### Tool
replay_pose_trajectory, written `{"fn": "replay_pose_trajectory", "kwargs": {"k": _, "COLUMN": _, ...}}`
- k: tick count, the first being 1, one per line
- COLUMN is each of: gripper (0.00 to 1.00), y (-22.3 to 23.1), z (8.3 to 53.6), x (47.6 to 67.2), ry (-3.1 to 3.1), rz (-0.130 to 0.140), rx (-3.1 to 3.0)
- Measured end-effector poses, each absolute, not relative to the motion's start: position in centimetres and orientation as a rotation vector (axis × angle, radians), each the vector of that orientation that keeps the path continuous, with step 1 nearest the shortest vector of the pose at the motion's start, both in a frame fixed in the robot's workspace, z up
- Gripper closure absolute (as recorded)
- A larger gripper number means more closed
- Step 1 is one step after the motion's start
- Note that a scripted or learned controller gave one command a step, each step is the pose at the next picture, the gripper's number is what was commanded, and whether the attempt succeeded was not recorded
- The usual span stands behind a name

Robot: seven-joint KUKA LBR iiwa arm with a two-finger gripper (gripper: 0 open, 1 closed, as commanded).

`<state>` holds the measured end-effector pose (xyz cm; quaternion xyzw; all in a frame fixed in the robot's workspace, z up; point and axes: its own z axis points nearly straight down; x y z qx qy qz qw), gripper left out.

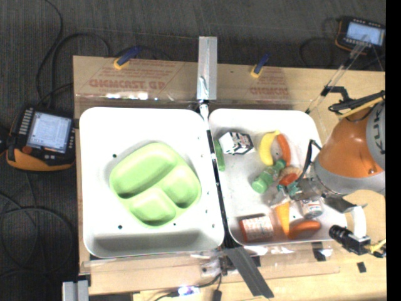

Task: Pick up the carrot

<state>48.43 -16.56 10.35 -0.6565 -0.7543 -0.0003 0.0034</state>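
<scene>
**Arm low over the crowded right bin, carrot among the clutter**

On the left, a handheld controller (42, 138) lies off the table (156, 77). The left bin (94, 124) carries a green divided tray (155, 184), set roughly in the middle, likely as a place to put things.

The right bin (229, 227) holds the jumble to be sorted: a small black-and-white box (237, 142) near the top, a banana (268, 147) touching a red-orange piece (283, 147), a green toy (263, 182) below them, and a brown can (255, 228) by the near rim. The carrot (283, 218), by my reading the orange wedge just right of the can, lies touching a red sausage-like piece (305, 226).

The end effector (304, 190) hangs just above and beside the carrot, reaching in from the right; whether its jaws stand wide or narrow, I cannot tell, as the wrist hides them. Neighbours pressed close make a clean grab doubtful.
</scene>
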Motion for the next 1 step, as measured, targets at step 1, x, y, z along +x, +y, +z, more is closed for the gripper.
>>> {"fn": "replay_pose_trajectory", "kwargs": {"k": 1, "gripper": 1.00, "y": -10.42, "z": 22.63, "x": 50.46, "ry": -2.219, "rz": 0.004, "rx": -2.222}}
